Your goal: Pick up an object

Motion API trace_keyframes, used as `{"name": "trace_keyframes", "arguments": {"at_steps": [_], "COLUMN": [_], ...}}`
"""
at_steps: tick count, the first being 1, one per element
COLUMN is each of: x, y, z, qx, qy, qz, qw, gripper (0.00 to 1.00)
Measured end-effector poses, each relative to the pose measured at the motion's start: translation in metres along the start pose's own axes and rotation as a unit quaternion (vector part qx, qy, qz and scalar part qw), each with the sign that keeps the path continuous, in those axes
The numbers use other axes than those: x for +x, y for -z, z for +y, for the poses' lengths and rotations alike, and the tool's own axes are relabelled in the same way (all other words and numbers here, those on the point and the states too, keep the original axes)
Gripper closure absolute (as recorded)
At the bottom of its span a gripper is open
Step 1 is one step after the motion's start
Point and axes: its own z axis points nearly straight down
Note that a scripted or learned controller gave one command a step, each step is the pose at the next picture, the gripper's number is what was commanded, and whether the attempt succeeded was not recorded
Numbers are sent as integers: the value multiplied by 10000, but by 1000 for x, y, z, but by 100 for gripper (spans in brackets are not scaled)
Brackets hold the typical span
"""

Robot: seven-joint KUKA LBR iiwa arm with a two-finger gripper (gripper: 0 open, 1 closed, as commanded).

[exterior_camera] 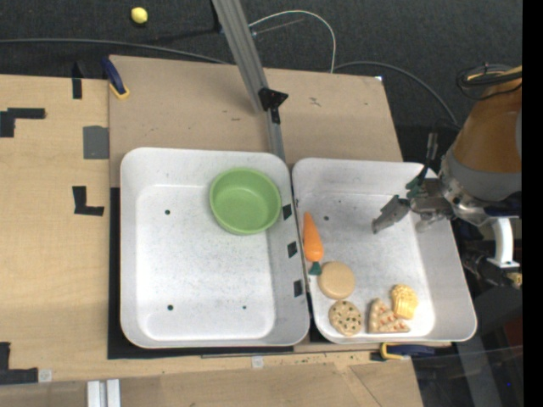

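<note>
- Nearest the front edge of my right bin (pixel 441 253) lies a row of small food pieces: a speckled cookie (pixel 345 317), a pinkish piece (pixel 381 318) and a yellow corn piece (pixel 404 300), all close to the front wall (crowded, so a poor first choice in my judgement).
- Just behind them sits a round tan bun (pixel 337 280), touching or nearly touching the green end of the toy carrot (pixel 313 239).
- The carrot is what I would go for. It lies flat along the bin's left wall, its long axis running front to back, the pointed orange tip towards the far side and the green end towards the front.
- To do this step well, I should turn my wrist so my fingers close across the carrot's short width, come down over its orange middle, and keep clear of the wall on one side and the bun at the front (a tight spot, I reckon).
- My claw (pixel 389 217) hangs over the bare middle of the right bin, well apart from the carrot, grasping nothing; whether it is released or clenched I cannot tell.
- Farther off, in the left bin (pixel 170 253), a green bowl (pixel 245 200) sits upright near the far right corner.
- Both bins rest on the table (pixel 51 185).
</note>
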Motion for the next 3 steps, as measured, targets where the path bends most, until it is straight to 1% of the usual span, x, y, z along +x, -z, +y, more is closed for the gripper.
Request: {"name": "trace_keyframes", "arguments": {"at_steps": [1,2,3], "x": [0,9,11], "y": [0,-60,-114], "z": [0,-3,-4], "qx": [1,31,20], "qy": [0,-2,-5], "qz": [-1,6,1], "qw": [10000,10000,10000], "gripper": [0,0,0]}}
